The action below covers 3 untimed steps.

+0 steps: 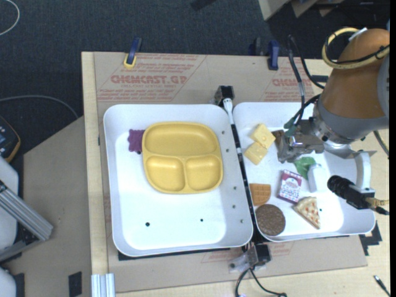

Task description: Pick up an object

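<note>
— What's on the surface [93, 166] from your seat?

— Two white bins side by side. The left bin [124, 215] fills the middle of the frame and carries a yellow tray [182, 156] with three compartments; a purple piece [135, 140] peeks out at the tray's left edge. The right bin [346, 224] sits at right of center.

— And the arm?

— I see the arm [356, 82] coming in from the upper right, orange above, grey below, hanging over the right bin. Its gripper [289, 146] is low near that bin's middle, but I cannot tell how the fingers stand; they are too dark and crowded.

— What could it pick up?

— All in the right bin: two yellow blocks [258, 144] left of the gripper, a green piece [304, 164] just below it, a pink box [290, 186], a brown disc [270, 219] at the bottom, a pizza slice [308, 211] beside it, and a cracker [260, 193] by the left wall.
</note>
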Tool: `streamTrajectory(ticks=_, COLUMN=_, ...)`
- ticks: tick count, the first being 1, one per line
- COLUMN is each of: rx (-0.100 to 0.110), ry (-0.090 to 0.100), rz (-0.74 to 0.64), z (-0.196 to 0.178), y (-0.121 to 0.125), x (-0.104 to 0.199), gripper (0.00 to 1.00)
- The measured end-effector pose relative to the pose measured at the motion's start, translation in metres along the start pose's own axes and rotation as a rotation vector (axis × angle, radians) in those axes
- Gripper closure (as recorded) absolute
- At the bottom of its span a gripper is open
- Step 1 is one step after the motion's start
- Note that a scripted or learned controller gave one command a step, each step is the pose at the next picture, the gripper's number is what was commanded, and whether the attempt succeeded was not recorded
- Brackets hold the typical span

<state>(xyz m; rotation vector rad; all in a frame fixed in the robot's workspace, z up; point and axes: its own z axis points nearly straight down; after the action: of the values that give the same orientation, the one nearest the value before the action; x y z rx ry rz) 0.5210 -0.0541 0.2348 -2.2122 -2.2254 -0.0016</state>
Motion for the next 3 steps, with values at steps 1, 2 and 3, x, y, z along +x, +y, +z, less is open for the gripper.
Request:
streamTrajectory(ticks=1, rx=0.001, ry=0.001, rz=-0.001, z=0.0, y=-0.009, x=0.062, gripper=1.0)
streamTrajectory(ticks=2, rx=0.003, ry=-0.001, rz=0.001, z=0.006, y=-0.031, x=0.108, gripper=1.0)
streamTrajectory(ticks=3, rx=-0.002, ry=-0.002, rz=0.001, z=0.001, y=-0.035, x=0.144, gripper=1.0)
